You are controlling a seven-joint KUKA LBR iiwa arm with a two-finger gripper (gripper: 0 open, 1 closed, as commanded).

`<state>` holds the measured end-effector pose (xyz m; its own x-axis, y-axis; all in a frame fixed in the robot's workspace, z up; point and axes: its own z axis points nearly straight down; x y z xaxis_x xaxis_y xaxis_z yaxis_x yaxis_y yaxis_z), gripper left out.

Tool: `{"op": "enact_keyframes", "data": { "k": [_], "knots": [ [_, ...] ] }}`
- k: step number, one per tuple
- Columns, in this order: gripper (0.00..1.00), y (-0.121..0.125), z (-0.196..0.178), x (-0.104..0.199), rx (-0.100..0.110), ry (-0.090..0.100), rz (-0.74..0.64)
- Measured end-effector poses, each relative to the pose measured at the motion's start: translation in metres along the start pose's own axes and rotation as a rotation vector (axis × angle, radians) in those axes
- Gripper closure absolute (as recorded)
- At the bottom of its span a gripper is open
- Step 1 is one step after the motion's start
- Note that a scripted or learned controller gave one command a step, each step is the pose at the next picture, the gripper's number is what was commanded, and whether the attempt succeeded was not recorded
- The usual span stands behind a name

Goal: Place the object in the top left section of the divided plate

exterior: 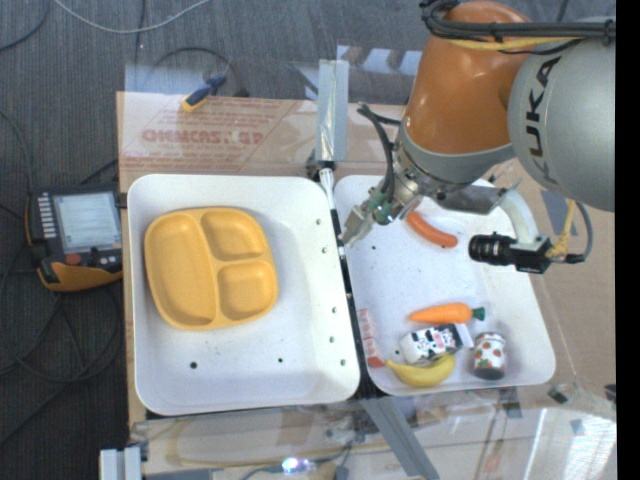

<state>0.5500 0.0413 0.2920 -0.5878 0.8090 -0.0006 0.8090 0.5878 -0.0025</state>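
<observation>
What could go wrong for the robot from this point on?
The gripper hangs at the right bin's left edge, holding nothing I can see, so a grab may miss. The carrot, cow toy, banana and strawberry crowd together; reaching for one might knock another. The yellow divided plate has low dividers, so an object could land in the wrong section.

The arm (520, 88) hides the right bin's (520, 298) far rim and runs off the right edge. Part of the hot dog (434, 230) sits under the wrist, and the gripper (362, 220) fingers are too small to read.
</observation>
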Motion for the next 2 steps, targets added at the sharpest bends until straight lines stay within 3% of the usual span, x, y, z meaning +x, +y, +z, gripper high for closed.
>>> {"op": "enact_keyframes", "data": {
  "k": [1, 2],
  "knots": [
    [1.0, 0.043, 0.001, -0.017, -0.001, 0.0, 0.243],
    [1.0, 0.018, 0.109, 0.02, 0.0, 0.003, -0.019]
  ]
}}
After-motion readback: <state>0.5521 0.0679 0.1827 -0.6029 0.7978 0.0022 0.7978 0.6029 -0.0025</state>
